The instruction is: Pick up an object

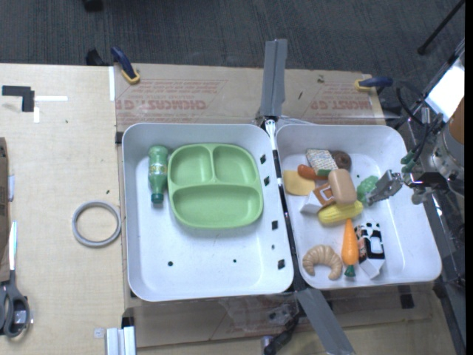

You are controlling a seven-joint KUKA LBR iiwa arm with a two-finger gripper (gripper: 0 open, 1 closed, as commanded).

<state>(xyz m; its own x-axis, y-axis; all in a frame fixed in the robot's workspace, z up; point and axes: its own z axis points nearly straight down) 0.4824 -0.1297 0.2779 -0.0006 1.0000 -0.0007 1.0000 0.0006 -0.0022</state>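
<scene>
The right bin (pixel 414 220) holds a pile of toy food: a croissant (pixel 324 261), a carrot (pixel 349 242), a yellow corn cob (pixel 340 213), a tan bread block (pixel 342 186), a cracker (pixel 321 159), a brown cookie (pixel 341 158), a yellow slice (pixel 297 185) and a black-and-white packet (pixel 372 244). My gripper (pixel 383 188) hangs over the right half of this bin, right beside a small green piece (pixel 366 189). I see nothing held in it. The left bin (pixel 199 265) holds a green divided plate (pixel 216 185) and a green bottle (pixel 157 172).
A grey tape ring (pixel 96 222) and scissors (pixel 13 305) lie on the bench to the left of the bins. Clamps (pixel 127 66) sit on the cardboard behind. A grey divider bar (pixel 274 80) stands between the bins at the back.
</scene>
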